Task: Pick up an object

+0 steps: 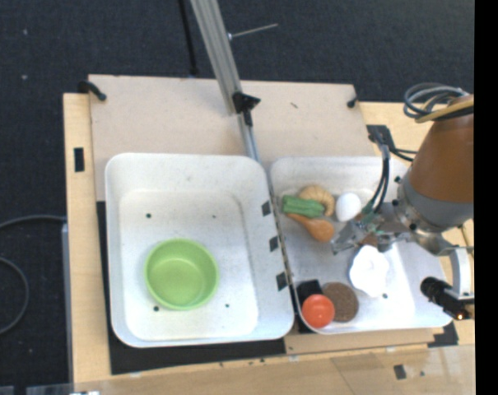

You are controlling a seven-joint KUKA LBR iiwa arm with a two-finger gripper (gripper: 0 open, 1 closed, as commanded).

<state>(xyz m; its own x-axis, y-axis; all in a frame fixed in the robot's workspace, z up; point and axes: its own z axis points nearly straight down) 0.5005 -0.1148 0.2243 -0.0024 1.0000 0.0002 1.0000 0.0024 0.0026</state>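
The right bin (401, 307) holds several small items. There is an orange carrot with a green top (308, 214), a tan lump (317, 194) behind it, and a white egg (348, 206). A white crumpled object (370, 271), a brown disc (342, 300), a red ball (318, 311) and a small black piece (308, 289) lie nearer the front. My gripper (362, 235) hangs low over the bin's middle, just above the white crumpled object and right of the carrot's tip. Nothing shows between its fingers.
The left bin (121, 220) holds a green bowl (181, 274) near its front. A metal rail (220, 48) slants down to the divider between the bins. The arm's orange-banded body (446, 171) covers the right bin's far right side.
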